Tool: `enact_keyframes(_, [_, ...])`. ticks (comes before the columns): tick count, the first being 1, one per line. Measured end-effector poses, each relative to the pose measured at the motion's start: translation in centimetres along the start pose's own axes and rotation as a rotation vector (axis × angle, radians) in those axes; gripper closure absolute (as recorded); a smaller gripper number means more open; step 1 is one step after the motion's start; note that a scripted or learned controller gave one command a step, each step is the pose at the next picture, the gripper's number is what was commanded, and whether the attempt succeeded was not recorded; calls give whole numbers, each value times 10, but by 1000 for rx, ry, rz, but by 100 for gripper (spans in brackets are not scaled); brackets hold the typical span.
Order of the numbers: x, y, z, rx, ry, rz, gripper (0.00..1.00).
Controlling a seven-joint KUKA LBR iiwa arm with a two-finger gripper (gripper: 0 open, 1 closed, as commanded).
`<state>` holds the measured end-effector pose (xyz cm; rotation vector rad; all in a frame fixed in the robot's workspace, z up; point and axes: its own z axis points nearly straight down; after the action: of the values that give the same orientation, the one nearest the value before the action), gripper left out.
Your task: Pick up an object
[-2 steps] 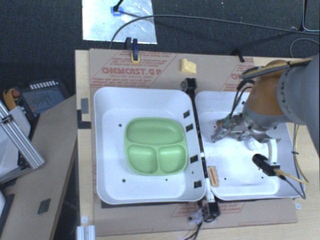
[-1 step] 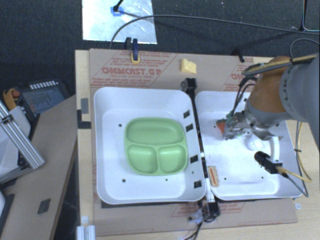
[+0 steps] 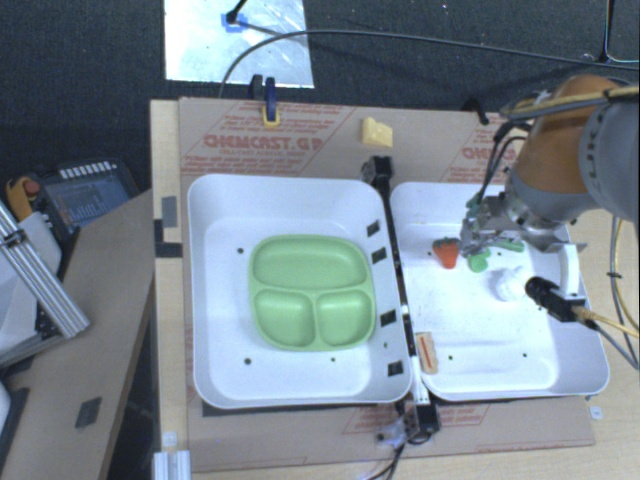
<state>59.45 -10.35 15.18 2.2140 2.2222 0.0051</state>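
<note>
While the gripper (image 3: 478, 240) hangs low over the right bin (image 3: 500, 368), beside an orange-red object (image 3: 446, 254) and a green object (image 3: 478, 262), finger state cannot be told. Judged step: approach. Next: settle over one object and close.

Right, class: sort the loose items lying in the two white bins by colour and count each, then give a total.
Green: 2, the divided plate in the left bin and a small green piece in the right bin
Orange-red: 1, a small piece
White: 1, a small object
Total: 4
</note>
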Motion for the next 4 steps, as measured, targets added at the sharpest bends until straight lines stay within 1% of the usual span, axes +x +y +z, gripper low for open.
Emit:
enact_keyframes(1, [8, 6, -59, 0, 0, -1, 100])
enact_keyframes(2, [7, 7, -63, 3, 1, -1, 100])
enact_keyframes(3, [58, 1, -58, 6, 2, -4, 100])
enact_keyframes(4, [108, 11, -68, 3, 2, -5, 100])
